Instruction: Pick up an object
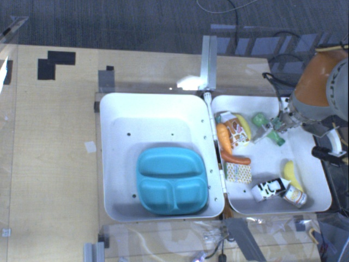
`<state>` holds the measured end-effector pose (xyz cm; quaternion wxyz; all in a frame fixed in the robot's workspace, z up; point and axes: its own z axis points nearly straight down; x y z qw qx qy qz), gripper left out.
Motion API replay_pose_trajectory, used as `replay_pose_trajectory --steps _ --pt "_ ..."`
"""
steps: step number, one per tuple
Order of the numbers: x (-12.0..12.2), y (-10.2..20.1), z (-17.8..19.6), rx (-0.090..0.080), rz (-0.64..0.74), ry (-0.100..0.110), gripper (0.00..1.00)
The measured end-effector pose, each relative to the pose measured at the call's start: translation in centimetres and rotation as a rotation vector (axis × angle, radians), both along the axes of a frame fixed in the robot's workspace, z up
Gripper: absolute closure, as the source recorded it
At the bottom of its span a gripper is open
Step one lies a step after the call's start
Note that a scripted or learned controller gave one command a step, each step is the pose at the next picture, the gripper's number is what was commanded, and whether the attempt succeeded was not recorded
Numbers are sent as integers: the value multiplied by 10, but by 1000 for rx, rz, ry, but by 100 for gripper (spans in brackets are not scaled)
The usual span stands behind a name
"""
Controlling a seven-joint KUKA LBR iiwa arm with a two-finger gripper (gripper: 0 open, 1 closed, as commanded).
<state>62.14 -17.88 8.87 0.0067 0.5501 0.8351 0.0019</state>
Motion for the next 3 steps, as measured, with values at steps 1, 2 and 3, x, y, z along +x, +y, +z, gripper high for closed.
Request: replay_pose_trajectory --steps 1,2,3 --pt "3 2 11 1 6 -4 100" --pt "44 41 97 3 -56 6 100" --pt "50 -6 104 -1 173 4 100"
